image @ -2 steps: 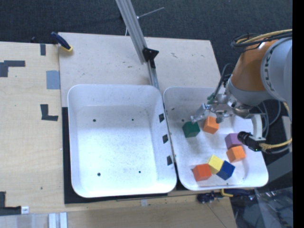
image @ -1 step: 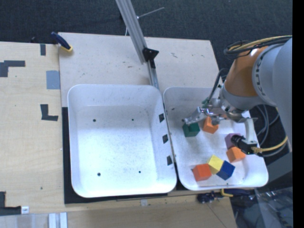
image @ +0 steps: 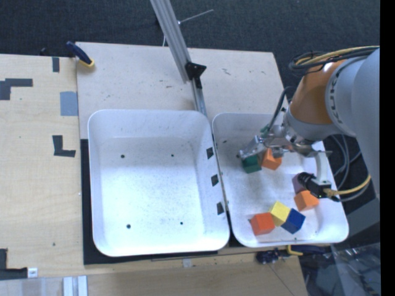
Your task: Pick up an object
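My gripper (image: 261, 148) is low in the right bin (image: 237, 125), near its middle. It sits right over a green block (image: 250, 163) and an orange block (image: 271, 160), which lie side by side and close together. The gripper's body hides the tops of both blocks, so I cannot tell whether it touches either one. The grey arm with its orange band (image: 311, 97) reaches in from the right.
Toward the right bin's front lie a purple piece (image: 302, 180), a small orange block (image: 306, 200), a yellow block (image: 280, 212), a blue block (image: 294, 221) and an orange-red block (image: 261, 223). The left bin (image: 99, 134) stands alongside. A metal bar (image: 176, 36) slants above the bins.
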You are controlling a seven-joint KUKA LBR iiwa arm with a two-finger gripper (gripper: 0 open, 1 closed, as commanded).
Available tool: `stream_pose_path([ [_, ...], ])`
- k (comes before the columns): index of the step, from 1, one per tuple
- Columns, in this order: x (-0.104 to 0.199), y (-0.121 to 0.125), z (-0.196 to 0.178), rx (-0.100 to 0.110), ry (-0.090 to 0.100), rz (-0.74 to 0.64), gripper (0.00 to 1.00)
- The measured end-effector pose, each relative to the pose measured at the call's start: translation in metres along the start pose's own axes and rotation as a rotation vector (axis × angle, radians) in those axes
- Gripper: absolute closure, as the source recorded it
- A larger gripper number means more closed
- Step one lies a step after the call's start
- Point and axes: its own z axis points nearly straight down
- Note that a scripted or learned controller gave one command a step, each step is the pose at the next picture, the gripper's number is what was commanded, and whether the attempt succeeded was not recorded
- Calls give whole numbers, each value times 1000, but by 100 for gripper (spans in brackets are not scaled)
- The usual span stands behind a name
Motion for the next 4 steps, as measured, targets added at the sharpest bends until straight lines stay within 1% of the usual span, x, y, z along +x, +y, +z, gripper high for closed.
stream_pose_path([
  [1,0,0,-7,0,-4,-3,100],
  [2,-1,-1,-70,21,2,1,100],
  [3,-1,1,-111,22,2,1,100],
  [4,54,-7,-103,28,4,-3,100],
])
